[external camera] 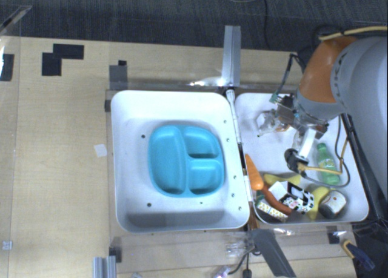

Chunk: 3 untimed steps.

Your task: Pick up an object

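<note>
My gripper (pixel 267 122) hangs over the back left part of the right bin (pixel 357 210), with bare white floor under it. Its fingers stand apart, open, with nothing between them. The grey arm with its orange band (pixel 317 77) reaches in from the right. Loose objects lie along the front of that bin: an orange carrot (pixel 254 175) by the left wall, a green bottle (pixel 327 162) to the right, a yellow banana (pixel 316 200), a grey round piece (pixel 333 205) and several small toys (pixel 286 198) heaped together. All lie nearer the front than the gripper.
The left bin (pixel 130 149) holds a blue divided plate (pixel 185 160) in its middle. A metal post (pixel 232 52) stands at the back between the bins. A cable (pixel 315 168) loops from the wrist over the objects.
</note>
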Each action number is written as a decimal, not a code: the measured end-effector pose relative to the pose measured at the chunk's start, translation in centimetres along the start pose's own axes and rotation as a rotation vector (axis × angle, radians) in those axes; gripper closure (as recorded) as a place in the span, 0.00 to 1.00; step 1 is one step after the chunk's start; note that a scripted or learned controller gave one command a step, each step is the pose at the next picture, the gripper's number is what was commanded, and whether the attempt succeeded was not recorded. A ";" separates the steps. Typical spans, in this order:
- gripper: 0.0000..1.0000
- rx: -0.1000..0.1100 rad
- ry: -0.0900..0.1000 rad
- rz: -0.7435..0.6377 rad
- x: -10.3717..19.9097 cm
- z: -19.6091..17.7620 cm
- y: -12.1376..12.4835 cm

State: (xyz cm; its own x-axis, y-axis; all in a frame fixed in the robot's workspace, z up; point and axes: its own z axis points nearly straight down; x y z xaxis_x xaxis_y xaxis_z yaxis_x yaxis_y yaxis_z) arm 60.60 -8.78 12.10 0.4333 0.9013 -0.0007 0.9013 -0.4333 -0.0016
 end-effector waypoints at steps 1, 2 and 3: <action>0.00 -0.002 0.001 -0.155 -5.8 0.7 -5.2; 0.00 -0.001 0.000 0.327 -0.6 0.6 0.8; 0.00 -0.003 0.001 0.128 -7.0 -4.7 -3.0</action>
State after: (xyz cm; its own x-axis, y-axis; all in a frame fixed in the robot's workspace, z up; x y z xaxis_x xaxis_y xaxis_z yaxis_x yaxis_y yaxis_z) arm 54.88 -13.84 16.79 0.5446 0.8387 0.0002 0.8387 -0.5446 0.0013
